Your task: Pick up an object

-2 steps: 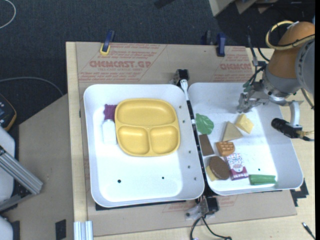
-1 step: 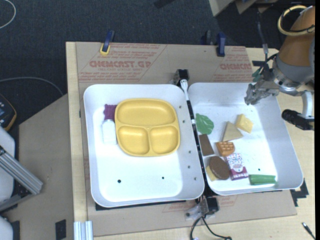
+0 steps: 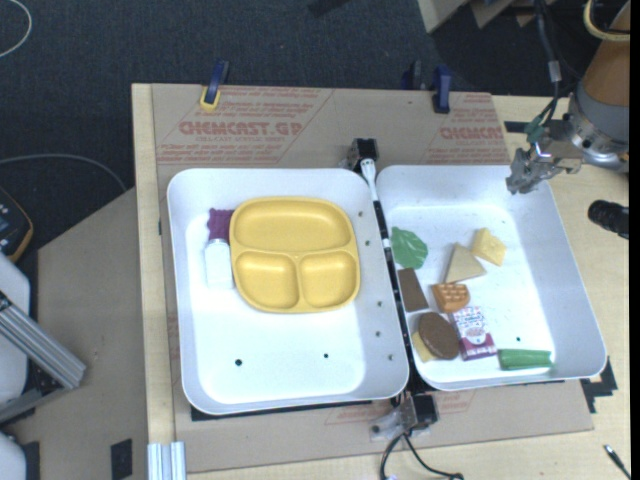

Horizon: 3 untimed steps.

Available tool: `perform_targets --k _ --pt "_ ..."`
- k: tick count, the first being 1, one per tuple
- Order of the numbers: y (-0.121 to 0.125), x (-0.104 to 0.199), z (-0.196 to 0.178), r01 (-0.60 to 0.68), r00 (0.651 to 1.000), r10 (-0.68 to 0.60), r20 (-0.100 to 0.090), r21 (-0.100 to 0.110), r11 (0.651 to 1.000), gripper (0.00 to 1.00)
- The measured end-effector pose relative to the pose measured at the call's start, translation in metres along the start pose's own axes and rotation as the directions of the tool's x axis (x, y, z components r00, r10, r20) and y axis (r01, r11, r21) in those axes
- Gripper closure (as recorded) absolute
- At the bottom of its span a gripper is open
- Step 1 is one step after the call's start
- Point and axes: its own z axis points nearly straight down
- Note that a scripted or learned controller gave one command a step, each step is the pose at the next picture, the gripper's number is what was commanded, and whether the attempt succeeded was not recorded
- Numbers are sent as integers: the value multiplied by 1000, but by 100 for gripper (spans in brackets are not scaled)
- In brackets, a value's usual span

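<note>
Two-finger grey gripper [image 3: 522,179] at upper right of frame, over far corner of right shallow white bin [image 3: 570,278]; cannot tell whether apart or together. Nothing between. Candidates clustered at bin's left and centre: pale yellow cheese wedge [image 3: 489,247], green leaf-shaped piece [image 3: 408,247], small orange waffle [image 3: 451,296], green bar [image 3: 524,359] lower right. Best to pick the isolated cheese wedge, centre above, descend straight, avoid neighbours.

Arm [image 3: 598,108] reaches in from right, hand [image 3: 522,179] lowered.
</note>
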Motion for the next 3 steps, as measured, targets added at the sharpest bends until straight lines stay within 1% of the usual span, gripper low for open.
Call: perform_targets --k 1,2,3 --pt "1 0 -8 0 1000 0 -1 4 1000 100" --pt "-16 53 2 4 1000 -4 -6 12 1000 100" --pt "-29 104 7 4 1000 -4 -6 12 1000 100"
